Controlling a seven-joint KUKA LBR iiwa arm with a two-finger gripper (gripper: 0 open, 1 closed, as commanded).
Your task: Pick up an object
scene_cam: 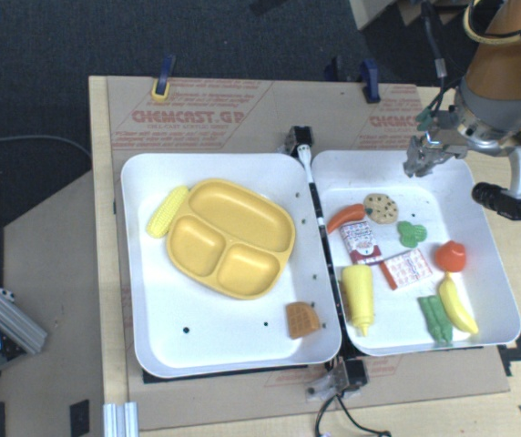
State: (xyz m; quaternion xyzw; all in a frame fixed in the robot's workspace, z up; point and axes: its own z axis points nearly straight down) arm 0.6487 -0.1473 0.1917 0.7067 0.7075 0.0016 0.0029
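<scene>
We see the arm [502,71] coming in from the top right, its upper part cut off by the frame edge. The gripper [419,164] hangs over the far rim of the right bin [488,235], and it is small and dark against the white, so we cannot tell how it is set; nothing shows in its grasp.

Everything to pick lies nearer us than the gripper. Closest below it is the cookie [381,208], with the red pepper [345,217] just to the cookie's left. Further toward us sit a green piece [412,234], a small red-and-white packet [358,238] and a red-patterned card [407,268], their print too small to read. The tomato [451,256] is below and a bit right of the gripper. At the near end, well apart from it, lie the yellow bottle [359,297], the green pod [436,319] and the banana [458,306], these last two touching.

Far to the gripper's left, in the left bin [142,271], we have the yellow tray [231,237], the corn [168,210] beside it, and a brown waffle [302,320].
</scene>
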